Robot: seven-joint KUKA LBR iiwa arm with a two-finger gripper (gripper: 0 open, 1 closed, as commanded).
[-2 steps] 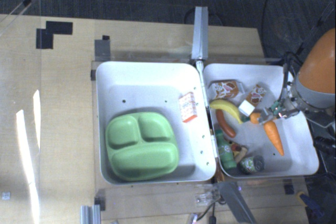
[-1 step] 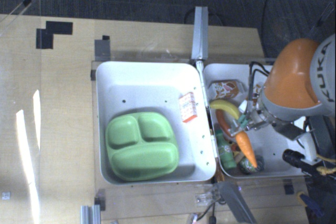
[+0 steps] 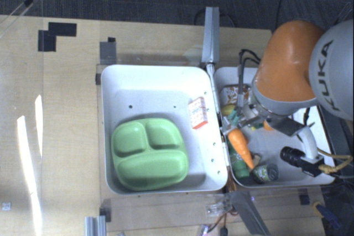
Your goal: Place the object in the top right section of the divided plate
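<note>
Bench [image 3: 66, 119]: light wood top, two shallow white bins side by side, a metal post rising between them at the far edge.
Left bin [image 3: 144, 83]: holds the divided plate and one small box.
Divided plate [image 3: 149, 153]: green, three sections, lying flat in the near half of the left bin. Two small sections on the far side, one long section on the near side. All three sections show bare green.
Top right section [image 3: 165, 134]: the small compartment nearest the box, nothing in it.
Small box [image 3: 198, 113]: white with red print, lying against the right wall of the left bin, just beyond the plate's far right corner, apart from the plate.
Right bin [image 3: 276, 160]: cluttered along its left wall, partly covered by the arm.
Carrot [image 3: 241, 143]: orange, tapered, lying at a slant in the right bin near the left wall, thick end toward the arm.
Green item [image 3: 239, 161]: dark green, under the carrot's thin end; kind not clear.
Can-like item [image 3: 266, 173]: round, dark, near front edge of the right bin.
Packets [image 3: 231, 96]: mixed small wrappers at the far left of the right bin, blurred.
Arm [image 3: 298, 69]: grey, orange band, over the right bin.
Gripper [image 3: 250, 119]: low over the right bin, just above the carrot's thick end; finger state cannot be told, and contact with the carrot cannot be told.
Task object: still in the right bin, well apart from the plate.
</note>
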